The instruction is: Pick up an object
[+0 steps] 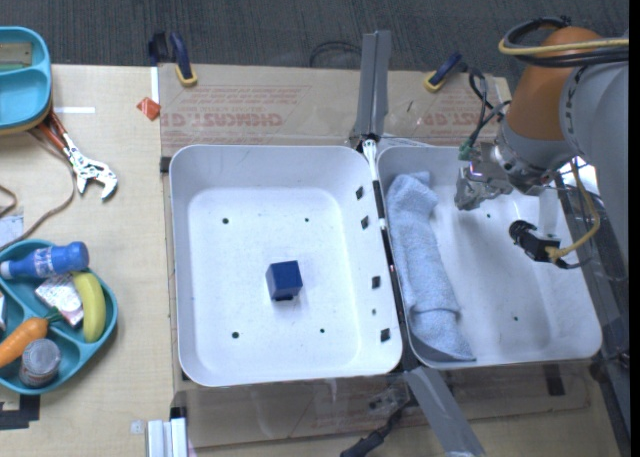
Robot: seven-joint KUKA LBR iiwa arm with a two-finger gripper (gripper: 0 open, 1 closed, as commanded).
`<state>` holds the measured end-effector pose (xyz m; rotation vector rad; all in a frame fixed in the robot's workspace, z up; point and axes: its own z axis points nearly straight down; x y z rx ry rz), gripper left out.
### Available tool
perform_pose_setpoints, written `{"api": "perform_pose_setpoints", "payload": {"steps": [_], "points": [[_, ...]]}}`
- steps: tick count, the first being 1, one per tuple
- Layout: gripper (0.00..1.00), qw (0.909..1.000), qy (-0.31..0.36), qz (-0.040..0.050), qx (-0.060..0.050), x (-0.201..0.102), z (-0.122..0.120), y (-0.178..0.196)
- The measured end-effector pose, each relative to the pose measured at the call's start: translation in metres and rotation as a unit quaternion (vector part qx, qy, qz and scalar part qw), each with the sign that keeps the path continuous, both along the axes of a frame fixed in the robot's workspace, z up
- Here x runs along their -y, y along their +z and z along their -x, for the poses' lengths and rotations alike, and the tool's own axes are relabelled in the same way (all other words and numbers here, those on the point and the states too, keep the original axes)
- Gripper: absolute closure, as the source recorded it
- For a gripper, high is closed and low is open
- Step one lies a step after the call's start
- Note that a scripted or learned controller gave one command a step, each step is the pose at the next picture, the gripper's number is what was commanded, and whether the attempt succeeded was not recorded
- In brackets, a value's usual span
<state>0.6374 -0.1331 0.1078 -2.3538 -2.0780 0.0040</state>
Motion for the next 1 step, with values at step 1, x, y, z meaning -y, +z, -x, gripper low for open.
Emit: {"api": "perform_pose_setpoints", "payload": {"steps": [1], "points": [[0.00, 1.0000, 0.000, 0.0002, 0.001, 0.0001, -0.0005, 0.0008]]}}
